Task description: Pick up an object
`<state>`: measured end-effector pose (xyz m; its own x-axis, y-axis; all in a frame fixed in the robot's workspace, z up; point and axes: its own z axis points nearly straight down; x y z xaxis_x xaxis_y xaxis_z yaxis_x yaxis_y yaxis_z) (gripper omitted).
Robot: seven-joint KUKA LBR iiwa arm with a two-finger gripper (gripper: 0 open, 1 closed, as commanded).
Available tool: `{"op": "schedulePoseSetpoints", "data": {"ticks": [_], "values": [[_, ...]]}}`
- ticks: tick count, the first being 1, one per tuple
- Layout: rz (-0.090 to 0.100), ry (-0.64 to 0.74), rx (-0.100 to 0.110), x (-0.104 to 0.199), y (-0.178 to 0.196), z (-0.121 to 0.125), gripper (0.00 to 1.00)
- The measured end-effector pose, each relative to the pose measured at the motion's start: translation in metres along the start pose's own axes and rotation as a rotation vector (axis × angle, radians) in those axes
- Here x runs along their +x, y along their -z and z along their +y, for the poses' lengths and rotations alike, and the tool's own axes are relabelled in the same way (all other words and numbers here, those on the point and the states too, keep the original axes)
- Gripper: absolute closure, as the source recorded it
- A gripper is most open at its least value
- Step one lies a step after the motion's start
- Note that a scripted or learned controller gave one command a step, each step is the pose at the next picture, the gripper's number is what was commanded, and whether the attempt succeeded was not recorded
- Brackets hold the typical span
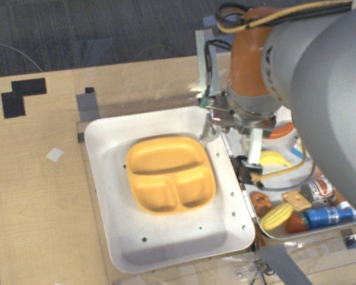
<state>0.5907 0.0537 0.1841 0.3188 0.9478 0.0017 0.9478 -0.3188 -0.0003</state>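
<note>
Over the right of the bench (38, 195), the grey arm (335, 112) reaches in.
The left bin (114, 183) bears a yellow divided plate (170, 173), flat at its middle. The gripper (214, 124) hangs at that bin's far right corner, just beside the plate; whether it is wide or narrow cannot be told. Under the arm lie a blue bottle (329, 216) and a yellow corn cob (276, 215), close together.

The left bin (110, 204) has bare floor around its central yellow tray (170, 173); the right bin (239, 145) lies crowded beneath the arm (335, 112).
</note>
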Motion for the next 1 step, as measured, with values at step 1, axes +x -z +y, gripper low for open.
{"op": "schedulePoseSetpoints", "data": {"ticks": [1], "values": [[0.001, 0.039, 0.001, 0.0248, 0.0002, -0.0950, 0.00]]}}
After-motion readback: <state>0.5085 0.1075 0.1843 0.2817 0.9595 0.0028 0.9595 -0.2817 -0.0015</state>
